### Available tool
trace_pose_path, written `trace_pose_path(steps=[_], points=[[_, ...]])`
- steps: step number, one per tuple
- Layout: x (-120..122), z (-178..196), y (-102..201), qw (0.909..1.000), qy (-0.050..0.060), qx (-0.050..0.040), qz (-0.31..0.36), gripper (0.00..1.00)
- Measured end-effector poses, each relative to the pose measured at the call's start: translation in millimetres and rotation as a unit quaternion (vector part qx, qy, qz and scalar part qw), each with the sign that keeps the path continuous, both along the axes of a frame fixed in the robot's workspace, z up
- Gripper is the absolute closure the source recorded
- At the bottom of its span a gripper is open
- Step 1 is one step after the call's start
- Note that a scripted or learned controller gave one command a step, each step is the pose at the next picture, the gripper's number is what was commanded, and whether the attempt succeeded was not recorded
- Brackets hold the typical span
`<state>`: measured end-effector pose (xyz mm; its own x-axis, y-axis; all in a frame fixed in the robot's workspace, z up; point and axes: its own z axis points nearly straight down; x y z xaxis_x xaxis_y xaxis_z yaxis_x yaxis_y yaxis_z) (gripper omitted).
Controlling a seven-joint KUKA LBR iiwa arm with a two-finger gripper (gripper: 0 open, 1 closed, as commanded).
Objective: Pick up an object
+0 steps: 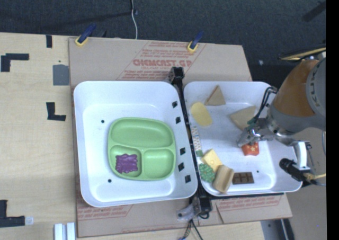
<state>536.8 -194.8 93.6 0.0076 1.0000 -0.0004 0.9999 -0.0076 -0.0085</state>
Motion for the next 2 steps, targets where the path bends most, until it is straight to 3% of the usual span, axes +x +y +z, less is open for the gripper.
trace_pose_path(steps=[1, 2], points=[[81.0, -6.9, 29.9, 1.0, -0.006, -0.0009, 0.007, 0.0], [134.9, 48.2, 40.5, 0.9999, -0.008, -0.0007, 0.006, 0.0]])
